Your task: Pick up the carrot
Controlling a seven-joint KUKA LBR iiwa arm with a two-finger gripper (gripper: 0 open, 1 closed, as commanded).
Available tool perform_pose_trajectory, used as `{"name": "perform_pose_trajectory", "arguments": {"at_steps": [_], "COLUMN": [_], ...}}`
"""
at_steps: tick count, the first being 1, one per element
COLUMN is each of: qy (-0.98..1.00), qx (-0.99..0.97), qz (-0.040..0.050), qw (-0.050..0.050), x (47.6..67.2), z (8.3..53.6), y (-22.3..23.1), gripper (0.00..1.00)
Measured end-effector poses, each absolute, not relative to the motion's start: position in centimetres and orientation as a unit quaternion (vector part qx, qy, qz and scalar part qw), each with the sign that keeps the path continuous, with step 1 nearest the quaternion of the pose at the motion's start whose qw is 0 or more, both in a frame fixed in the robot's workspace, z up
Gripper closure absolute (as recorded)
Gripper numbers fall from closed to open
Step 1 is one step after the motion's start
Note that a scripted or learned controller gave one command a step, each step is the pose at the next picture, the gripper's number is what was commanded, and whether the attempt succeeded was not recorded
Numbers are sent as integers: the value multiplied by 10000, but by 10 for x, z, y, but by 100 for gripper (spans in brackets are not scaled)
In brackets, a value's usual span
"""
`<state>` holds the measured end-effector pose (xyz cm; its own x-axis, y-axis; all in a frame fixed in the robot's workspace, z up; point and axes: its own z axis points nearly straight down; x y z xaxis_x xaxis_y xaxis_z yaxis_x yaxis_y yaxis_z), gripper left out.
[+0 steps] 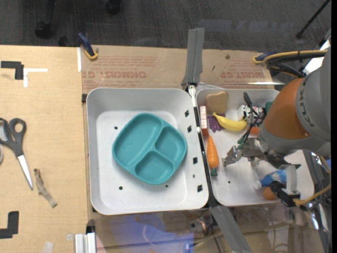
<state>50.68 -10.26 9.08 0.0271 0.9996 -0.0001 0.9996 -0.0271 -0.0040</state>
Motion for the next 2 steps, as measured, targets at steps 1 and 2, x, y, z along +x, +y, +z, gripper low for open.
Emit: {"name": "perform_pose_trajectory", "arguments": {"at_steps": [1, 2], "qy": [-6942, -5545], "qx": [-7198, -8322], "qz": [13, 22], "qw": [4, 14], "x": [555, 518], "z": [91, 91], "y": [-92, -129], "gripper": [0, 0]}}
